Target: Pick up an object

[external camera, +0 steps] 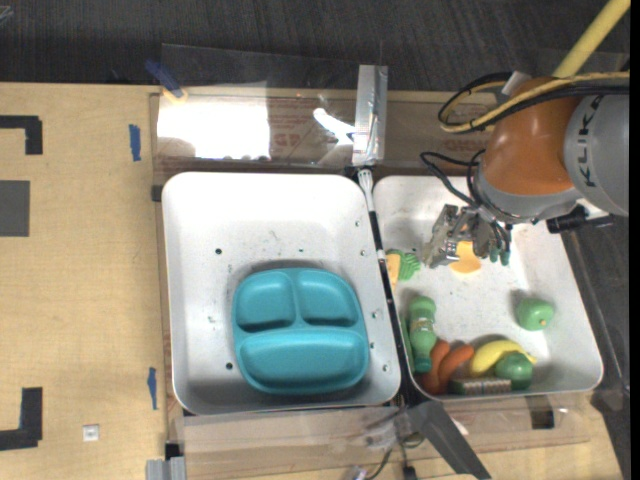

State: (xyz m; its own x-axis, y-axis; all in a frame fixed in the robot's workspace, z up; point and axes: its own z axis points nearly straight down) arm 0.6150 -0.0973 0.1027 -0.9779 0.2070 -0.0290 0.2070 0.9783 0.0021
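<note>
- Over the right bin, the grey arm with its orange band reaches in from the right, its gripper lowered near the bin's upper left part.
- Just below the gripper lies a small orange piece, which seems to touch the fingertips; whether the jaws are clenched, released or grasping it cannot be told from this slanted angle.
- A small yellow and green piece rests beside the bin's left wall, near the gripper but apart from it.
- Toward the bin's front left corner, a green bottle-shaped toy lies along the left wall, with an orange carrot-like toy just beside it.
- A yellow banana and a green round toy are bunched against the carrot at the front edge.
- A single green round fruit sits well apart from the others, toward the right side.
- Beside it, the left bin holds a teal divided tray, lying flat in the front half.
- Both bins stand on a light wooden bench, with black cables and a yellow hose looping above the arm.
</note>
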